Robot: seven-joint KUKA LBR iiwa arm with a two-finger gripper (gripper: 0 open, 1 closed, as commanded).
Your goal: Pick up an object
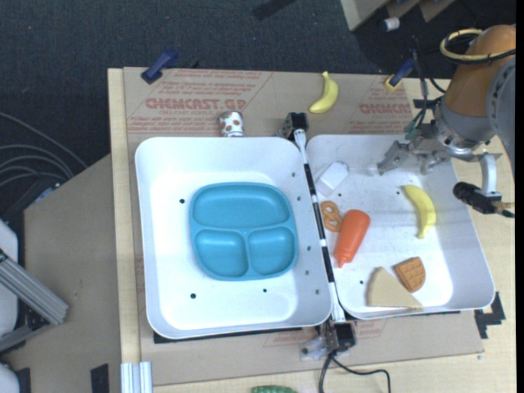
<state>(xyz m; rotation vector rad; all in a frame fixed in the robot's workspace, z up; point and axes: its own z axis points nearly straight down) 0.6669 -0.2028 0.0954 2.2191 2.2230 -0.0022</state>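
the grey two-finger gripper [407, 155] hovers with fingers spread apart near the right white bin's [467, 289] far edge, gripping nothing; the curved yellow plastic banana [421, 208] is unlifted, so picking remains.

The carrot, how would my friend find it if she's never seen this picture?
Look in the right white bin, on its left side near the wall shared with the other bin. The carrot lies there beside a small pretzel. It is the only bright orange, cone-shaped thing; the bin's banana is yellow and curved.
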